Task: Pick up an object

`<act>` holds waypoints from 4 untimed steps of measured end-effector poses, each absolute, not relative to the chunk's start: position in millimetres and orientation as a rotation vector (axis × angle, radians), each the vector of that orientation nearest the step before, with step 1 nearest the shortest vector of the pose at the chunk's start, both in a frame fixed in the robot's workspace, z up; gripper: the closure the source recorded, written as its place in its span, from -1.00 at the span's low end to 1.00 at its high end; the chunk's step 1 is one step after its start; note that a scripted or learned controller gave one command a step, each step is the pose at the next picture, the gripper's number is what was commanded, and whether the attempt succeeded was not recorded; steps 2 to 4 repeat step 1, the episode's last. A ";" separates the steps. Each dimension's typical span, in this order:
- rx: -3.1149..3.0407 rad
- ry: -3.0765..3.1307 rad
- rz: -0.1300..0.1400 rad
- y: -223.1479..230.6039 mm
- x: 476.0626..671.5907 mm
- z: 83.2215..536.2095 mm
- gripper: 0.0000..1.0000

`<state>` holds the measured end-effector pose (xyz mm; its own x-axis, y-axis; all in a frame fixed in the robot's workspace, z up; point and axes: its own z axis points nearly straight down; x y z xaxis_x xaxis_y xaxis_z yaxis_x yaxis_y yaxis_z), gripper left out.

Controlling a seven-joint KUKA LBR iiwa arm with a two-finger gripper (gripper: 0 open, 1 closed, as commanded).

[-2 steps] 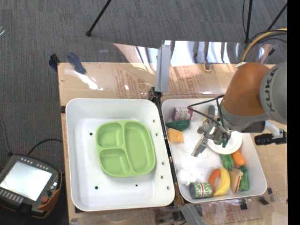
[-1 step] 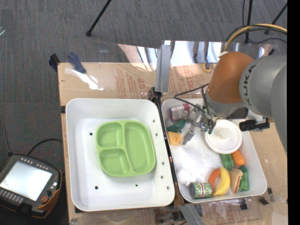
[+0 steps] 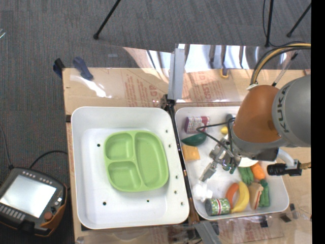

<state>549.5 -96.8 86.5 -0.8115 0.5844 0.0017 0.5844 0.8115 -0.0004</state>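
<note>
Two white bins are sitting side by side; the left bin (image 3: 81,136) is carrying a green divided plate (image 3: 136,160). The gripper (image 3: 209,173) is hanging over the right bin (image 3: 282,200), above toy food: a banana (image 3: 242,197), a small can (image 3: 218,206). Whether its jaws are open or gripping something, I cannot tell

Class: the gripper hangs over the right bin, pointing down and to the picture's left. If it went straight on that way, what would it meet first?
Probably the small white object just beyond the gripper, then the right bin floor; depth is hard to judge.
</note>
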 end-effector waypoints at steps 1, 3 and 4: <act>-0.934 -3.003 0.000 -144.2 498.0 88.3 -1.00; -0.934 -3.003 0.000 -144.2 498.0 88.3 -1.00; -0.934 -3.003 0.000 -144.2 498.0 88.3 -1.00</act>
